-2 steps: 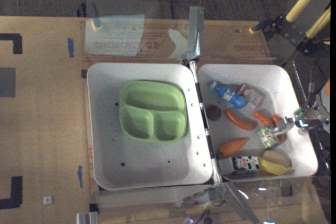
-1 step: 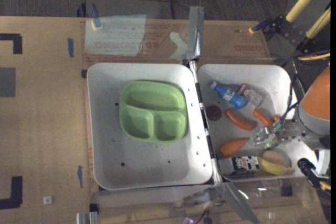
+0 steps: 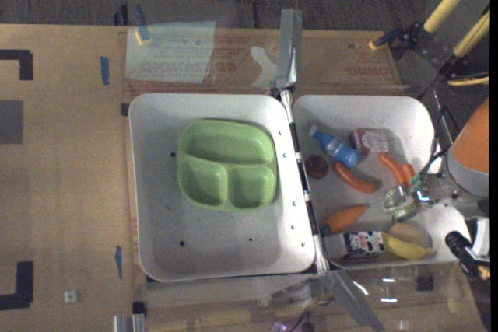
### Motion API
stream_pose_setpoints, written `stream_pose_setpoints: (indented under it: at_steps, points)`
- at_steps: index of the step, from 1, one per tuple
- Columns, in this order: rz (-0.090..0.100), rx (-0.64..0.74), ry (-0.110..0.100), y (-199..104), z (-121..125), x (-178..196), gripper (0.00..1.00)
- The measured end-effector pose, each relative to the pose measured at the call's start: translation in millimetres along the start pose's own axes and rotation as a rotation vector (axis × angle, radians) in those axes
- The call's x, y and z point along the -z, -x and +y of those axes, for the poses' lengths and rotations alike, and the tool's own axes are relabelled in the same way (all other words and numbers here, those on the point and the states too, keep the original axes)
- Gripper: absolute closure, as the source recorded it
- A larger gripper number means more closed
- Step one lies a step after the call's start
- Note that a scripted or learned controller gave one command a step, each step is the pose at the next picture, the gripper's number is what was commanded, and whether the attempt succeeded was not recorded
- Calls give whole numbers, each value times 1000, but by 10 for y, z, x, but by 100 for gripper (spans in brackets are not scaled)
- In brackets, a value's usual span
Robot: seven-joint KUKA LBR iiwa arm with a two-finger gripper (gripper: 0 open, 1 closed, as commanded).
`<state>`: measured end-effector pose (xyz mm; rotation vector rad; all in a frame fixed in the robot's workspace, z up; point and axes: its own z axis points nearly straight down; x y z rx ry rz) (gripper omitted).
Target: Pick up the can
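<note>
The can [image 3: 372, 141], red with a pale label, lies on its side near the far wall of the right bin [image 3: 420, 114]. My gripper [image 3: 402, 200] reaches in from the right and hangs low over the right part of that bin, nearer the camera than the can and apart from it. It sits just past an orange carrot-like piece [image 3: 395, 167] and above a pale round item [image 3: 406, 232]. The grey arm with its orange band [image 3: 476, 144] stands at the right edge.
The right bin also holds a blue bottle [image 3: 336, 146], a dark round item [image 3: 317, 166], an orange-red sausage [image 3: 356, 179], a carrot [image 3: 346, 218], a small carton [image 3: 362, 242] and a banana [image 3: 410, 248]. A green divided plate [image 3: 228, 163] lies in the left bin [image 3: 156, 221].
</note>
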<state>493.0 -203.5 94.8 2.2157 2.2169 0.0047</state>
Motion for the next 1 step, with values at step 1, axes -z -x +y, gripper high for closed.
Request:
stream_pose_setpoints:
  at_steps: [1]
  points:
    - [3,-28,-11,-411,13,1107,100]
